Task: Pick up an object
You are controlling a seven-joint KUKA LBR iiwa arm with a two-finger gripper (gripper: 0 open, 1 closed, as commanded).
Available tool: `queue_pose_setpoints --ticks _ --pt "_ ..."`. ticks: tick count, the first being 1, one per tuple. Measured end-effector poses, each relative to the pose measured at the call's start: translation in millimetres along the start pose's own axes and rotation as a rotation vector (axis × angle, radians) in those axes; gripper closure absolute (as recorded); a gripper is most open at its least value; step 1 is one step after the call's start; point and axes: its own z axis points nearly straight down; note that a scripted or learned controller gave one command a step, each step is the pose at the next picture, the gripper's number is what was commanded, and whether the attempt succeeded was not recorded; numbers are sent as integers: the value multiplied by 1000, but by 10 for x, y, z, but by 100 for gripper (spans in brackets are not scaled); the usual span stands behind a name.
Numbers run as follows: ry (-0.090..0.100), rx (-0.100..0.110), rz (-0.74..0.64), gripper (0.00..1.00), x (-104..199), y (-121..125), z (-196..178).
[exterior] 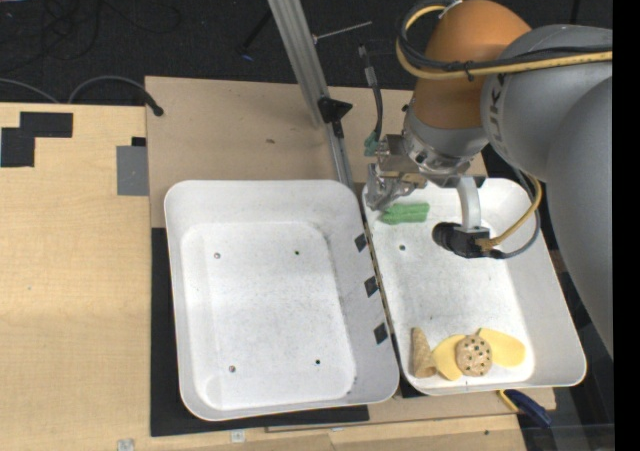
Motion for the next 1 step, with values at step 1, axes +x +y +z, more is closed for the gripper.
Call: queue_pose_setpoints --ticks 1 --pt "0 -4 -1 100 435 -50 -122"
